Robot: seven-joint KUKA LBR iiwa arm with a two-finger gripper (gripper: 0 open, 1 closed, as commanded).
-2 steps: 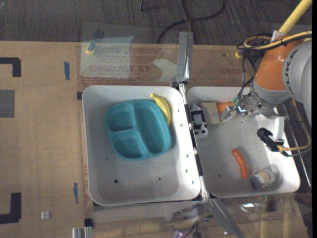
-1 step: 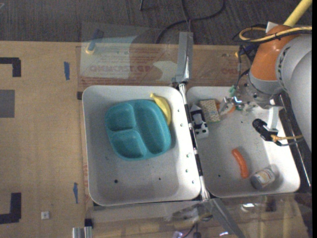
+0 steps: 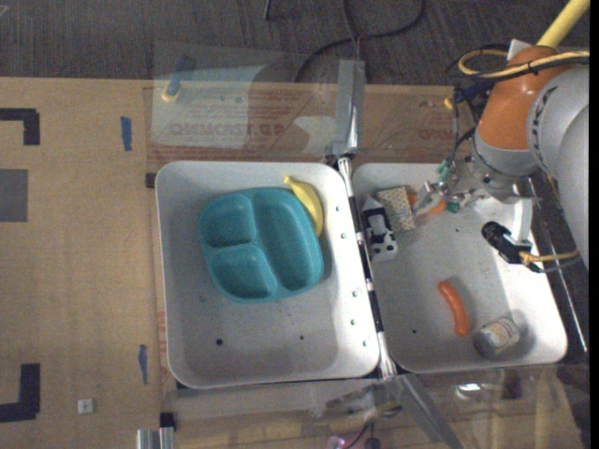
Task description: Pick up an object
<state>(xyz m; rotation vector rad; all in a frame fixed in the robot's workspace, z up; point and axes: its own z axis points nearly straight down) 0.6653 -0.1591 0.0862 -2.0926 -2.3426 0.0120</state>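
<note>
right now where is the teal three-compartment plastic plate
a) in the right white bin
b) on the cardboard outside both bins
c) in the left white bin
c: the teal three-compartment plastic plate lies in the left white bin, with a yellow banana-shaped piece at its upper right edge.

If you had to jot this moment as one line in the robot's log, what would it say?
end effector: over right bin, far edge | left bin: teal plate, banana | right bin: orange carrot, grey can
</note>
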